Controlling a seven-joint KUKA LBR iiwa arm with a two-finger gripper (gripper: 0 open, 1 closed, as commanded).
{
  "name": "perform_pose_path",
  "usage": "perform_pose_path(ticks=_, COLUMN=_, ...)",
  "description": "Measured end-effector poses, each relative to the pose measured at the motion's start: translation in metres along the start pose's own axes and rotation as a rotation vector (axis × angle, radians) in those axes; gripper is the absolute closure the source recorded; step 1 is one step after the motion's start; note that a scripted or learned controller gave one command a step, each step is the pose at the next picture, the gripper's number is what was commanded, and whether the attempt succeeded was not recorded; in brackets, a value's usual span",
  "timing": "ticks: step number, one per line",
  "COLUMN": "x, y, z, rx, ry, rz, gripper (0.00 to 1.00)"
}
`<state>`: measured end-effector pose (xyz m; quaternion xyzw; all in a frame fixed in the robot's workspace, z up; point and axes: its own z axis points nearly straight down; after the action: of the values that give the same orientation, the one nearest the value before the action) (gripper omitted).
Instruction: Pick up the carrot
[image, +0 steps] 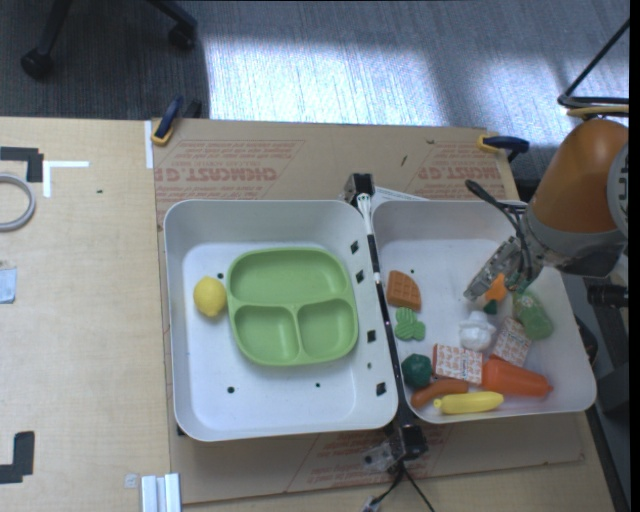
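**The Carrot Waits Low in the Right Bin**

On the left is the left bin (172, 330). A yellow lemon (209, 296) lies in it, touching the left edge of a green plate (293, 318). The plate has three hollow parts with no food in them. Nothing here belongs to the job, so the arm has no reason to go there.

Next comes the right bin (440, 222). It is full of toy food in a crowded heap. Near its left wall are an orange waffle (404, 290), a green leaf (408, 326) and a dark green broccoli (417, 370). Along the front wall lie a long orange-red piece (440, 392) and a yellow banana (470, 403), side by side.

The carrot (517, 379) is in the front right part of this bin. It lies flat, with its thin end pointing right. It sits just above the banana and just below a red and white checked box (511, 345). With things so close around it, I think it will be tricky to grab without bumping them.

The gripper (493, 287) hangs farther back in the same bin, above a white lump (477, 332) and beside a green piece (535, 318). It is apart from the carrot and does not touch it. A small orange bit shows at its tip, but I cannot tell what that is. I cannot tell if the gripper is squeezed or let go.

On the far right is the arm (585, 195), reaching in over the bin wall. To get the carrot, I think it must move toward the front and then go down.
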<state>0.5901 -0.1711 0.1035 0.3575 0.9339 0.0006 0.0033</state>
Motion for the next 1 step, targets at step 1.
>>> perform_pose_path(ticks=1, x=0.0463, y=0.0488, z=-0.1769, rx=0.001, ry=0.001, rz=0.015, gripper=1.00)
